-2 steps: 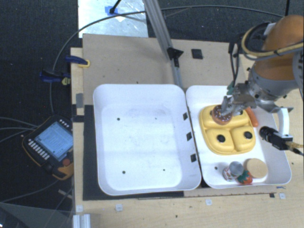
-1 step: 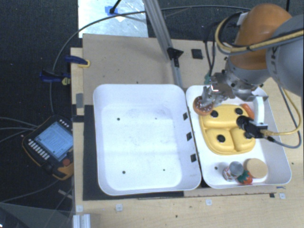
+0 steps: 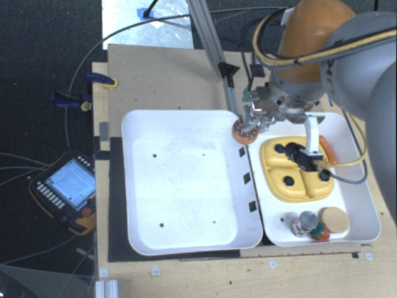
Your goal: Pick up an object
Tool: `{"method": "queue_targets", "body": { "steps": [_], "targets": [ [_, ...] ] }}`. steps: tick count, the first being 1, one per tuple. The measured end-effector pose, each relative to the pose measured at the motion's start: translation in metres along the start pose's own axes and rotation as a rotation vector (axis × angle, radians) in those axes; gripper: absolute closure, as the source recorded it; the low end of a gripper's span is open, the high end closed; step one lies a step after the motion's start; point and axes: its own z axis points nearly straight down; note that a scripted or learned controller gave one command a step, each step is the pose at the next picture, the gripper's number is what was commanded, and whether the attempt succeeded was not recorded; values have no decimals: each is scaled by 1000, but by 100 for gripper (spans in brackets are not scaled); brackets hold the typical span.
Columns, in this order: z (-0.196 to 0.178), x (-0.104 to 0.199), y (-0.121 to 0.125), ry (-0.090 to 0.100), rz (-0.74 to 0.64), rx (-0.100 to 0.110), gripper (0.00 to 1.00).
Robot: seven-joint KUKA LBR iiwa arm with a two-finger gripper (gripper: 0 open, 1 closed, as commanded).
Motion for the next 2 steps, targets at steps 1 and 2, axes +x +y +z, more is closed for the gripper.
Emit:
{"method": "queue_targets", "body": {
  "steps": [1, 2],
  "targets": [
    [6, 49, 17, 1, 0, 1, 100],
    [6, 46, 17, -1, 4, 2, 0]
  ]
}}
